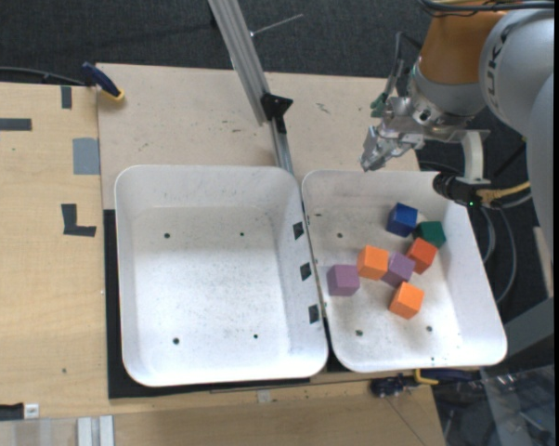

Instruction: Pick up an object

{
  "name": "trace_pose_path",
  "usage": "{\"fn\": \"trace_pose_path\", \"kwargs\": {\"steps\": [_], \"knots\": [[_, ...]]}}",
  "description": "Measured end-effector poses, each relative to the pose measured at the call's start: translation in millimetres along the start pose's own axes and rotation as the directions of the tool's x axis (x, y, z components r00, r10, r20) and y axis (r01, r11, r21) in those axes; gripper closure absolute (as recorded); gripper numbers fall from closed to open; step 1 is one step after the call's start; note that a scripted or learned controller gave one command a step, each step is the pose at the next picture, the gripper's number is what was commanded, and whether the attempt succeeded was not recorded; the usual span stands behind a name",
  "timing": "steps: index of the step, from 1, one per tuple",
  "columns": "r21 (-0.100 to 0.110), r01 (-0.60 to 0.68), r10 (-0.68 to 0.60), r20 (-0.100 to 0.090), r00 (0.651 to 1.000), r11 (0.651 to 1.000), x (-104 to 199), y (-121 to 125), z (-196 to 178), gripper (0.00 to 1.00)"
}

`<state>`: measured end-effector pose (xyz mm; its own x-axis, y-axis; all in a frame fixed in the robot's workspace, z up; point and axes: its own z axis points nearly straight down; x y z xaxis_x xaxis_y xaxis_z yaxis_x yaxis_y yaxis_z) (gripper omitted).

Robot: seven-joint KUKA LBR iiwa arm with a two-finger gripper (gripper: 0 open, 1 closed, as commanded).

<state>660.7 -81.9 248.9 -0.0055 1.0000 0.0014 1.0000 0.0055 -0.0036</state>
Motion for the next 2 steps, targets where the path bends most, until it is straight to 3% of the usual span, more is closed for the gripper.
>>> {"fn": "trace_pose_path", "kwargs": {"steps": [2], "knots": [[0.000,0.001,-0.001,0.000,1.000,1.000,112.1,-27.7,10.6,1.00]]}}
